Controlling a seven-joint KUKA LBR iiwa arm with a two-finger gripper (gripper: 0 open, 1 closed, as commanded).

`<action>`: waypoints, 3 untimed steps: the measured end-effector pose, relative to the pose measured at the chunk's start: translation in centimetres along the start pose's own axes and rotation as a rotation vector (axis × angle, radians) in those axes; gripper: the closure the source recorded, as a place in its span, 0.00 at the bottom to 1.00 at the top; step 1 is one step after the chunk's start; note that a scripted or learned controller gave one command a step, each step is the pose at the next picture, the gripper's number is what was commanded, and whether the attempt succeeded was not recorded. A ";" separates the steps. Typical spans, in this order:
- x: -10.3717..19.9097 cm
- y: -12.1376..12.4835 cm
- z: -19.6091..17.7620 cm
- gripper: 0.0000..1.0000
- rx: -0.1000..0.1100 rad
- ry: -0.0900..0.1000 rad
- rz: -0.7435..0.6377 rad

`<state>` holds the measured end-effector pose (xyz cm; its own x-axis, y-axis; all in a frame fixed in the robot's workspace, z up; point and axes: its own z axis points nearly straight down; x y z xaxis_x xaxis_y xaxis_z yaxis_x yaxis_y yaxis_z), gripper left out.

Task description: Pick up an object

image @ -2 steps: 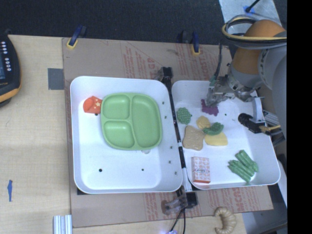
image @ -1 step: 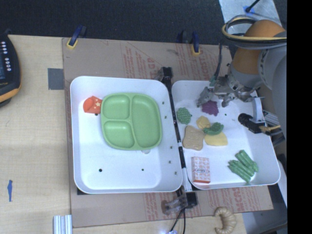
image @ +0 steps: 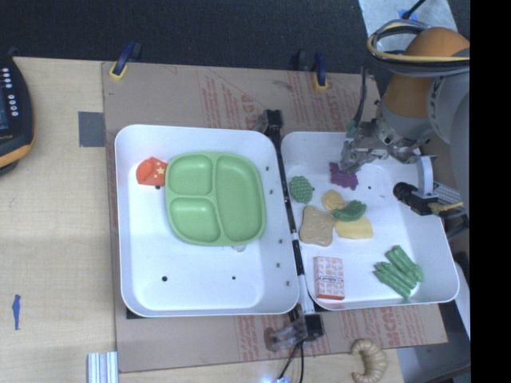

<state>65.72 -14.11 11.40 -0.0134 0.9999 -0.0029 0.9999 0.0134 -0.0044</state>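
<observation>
purple piece (image: 344, 177) near right bin (image: 435, 290) far edge; jaws (image: 357, 157) just above.

The arm (image: 423, 70) ran off the right edge, so its upper links were cut away. The gripper (image: 357, 155) sat low over the purple piece (image: 345, 176), its fingertips too small and crowded to read. The green divided plate (image: 215, 198) covered part of the red item (image: 151, 171) beside it. A dark controller (image: 12, 110) was cropped by the left edge. Print on the small carton (image: 328, 278) was illegible.
</observation>
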 end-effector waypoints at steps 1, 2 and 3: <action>0.0 0.0 0.0 0.00 0.001 0.000 -0.001; -0.1 0.0 -1.1 1.00 -0.001 -0.002 -0.002; -0.1 0.0 -1.0 0.00 0.000 -0.002 -0.002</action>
<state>65.75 -14.18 12.43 -0.0159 0.9999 -0.0050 0.9999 0.0159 -0.0039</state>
